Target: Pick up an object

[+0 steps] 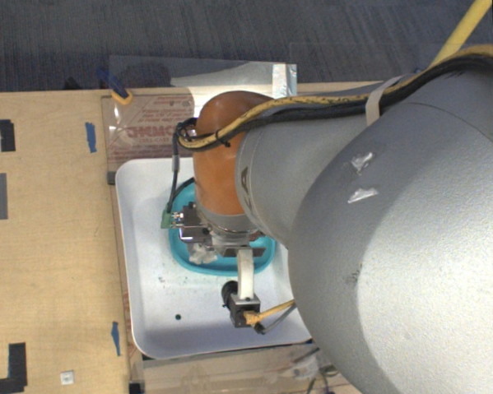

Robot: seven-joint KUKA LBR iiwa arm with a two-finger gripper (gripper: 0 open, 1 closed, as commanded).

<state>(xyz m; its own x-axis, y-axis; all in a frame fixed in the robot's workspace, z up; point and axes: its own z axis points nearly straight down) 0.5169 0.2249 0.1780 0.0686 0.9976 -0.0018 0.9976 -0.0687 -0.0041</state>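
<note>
Blue and round, a ring-shaped thing (pixel 264 257) lies in the white bin (pixel 147 263) right under the pincer (pixel 212 243), which hangs low over it to grab it, though I cannot tell if it is open or closed.

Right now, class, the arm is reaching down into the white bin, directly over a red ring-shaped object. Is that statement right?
Not quite. The colour is wrong: the ring-shaped object under the arm is teal, not red. The camera view shows its teal rim curving out from beneath the wrist, lying in the white bin. The rest stands: the arm is reaching down into that bin, directly over the object.
</note>
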